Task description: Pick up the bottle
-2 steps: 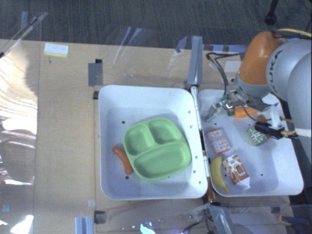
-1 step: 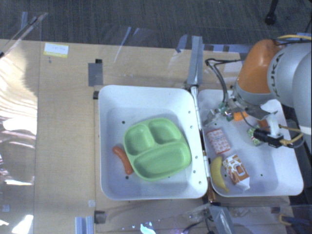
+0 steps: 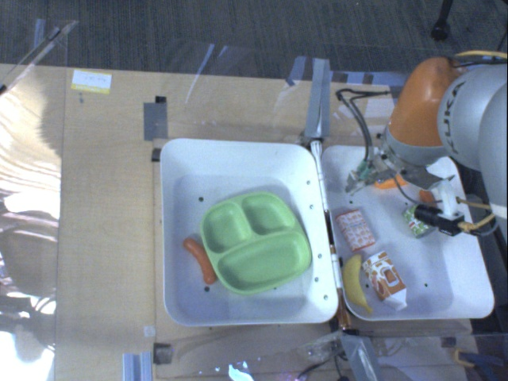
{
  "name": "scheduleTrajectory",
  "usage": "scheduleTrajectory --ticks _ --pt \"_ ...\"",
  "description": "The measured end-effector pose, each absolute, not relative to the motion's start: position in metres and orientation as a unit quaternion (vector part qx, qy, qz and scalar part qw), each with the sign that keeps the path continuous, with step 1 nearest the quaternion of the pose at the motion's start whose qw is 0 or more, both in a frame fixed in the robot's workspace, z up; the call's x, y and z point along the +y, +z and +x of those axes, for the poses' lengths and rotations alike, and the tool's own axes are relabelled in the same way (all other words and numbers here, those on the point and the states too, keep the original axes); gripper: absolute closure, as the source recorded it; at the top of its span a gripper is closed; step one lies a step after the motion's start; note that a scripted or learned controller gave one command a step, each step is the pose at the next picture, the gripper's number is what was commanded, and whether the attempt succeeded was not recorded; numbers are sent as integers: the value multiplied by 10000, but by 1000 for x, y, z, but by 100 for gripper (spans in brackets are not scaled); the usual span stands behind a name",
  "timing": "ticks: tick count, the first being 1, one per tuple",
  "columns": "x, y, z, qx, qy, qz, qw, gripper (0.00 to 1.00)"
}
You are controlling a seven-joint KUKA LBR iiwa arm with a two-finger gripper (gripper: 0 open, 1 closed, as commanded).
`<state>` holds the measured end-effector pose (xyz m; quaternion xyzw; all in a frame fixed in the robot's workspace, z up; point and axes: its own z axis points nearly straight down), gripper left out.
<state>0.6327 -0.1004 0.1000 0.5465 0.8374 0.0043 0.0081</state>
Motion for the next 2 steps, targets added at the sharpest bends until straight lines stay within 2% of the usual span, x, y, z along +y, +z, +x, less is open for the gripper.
scheduleTrajectory --ticks 1,2 --pt "-100 100 633 8374 42 5464 79 0" --pt "-99 87 625 8366 21 5478 40 0"
